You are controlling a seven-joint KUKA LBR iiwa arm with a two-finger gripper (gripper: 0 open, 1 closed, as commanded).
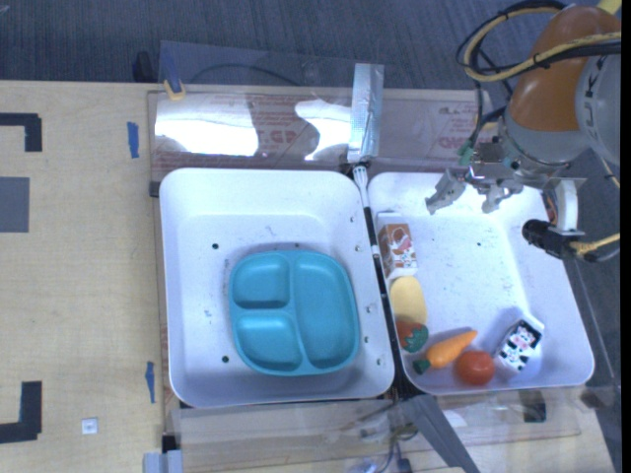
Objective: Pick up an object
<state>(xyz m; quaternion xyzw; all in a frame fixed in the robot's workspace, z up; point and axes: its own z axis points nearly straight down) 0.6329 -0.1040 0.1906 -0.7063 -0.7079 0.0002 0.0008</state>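
My gripper (pixel 465 194) hangs over the far end of the right bin (pixel 552 294), open, with nothing between its fingers (pixel 440 197). Below it, along the bin's left wall, lie a small brown carton (pixel 396 247) and a yellow banana-like piece (pixel 408 300). At the bin's near end sit an orange carrot (pixel 451 348), a red tomato (pixel 476 367), a small red and green item (pixel 413 337) and a black-and-white cow-patterned carton (pixel 519 345).
The left bin (pixel 187 264) holds a blue divided plate (pixel 293 310). A clear plastic panel and taped strip (pixel 366 111) stand behind the bins. Yellow and black cables (pixel 493 37) loop above the arm's orange band (pixel 567 62).
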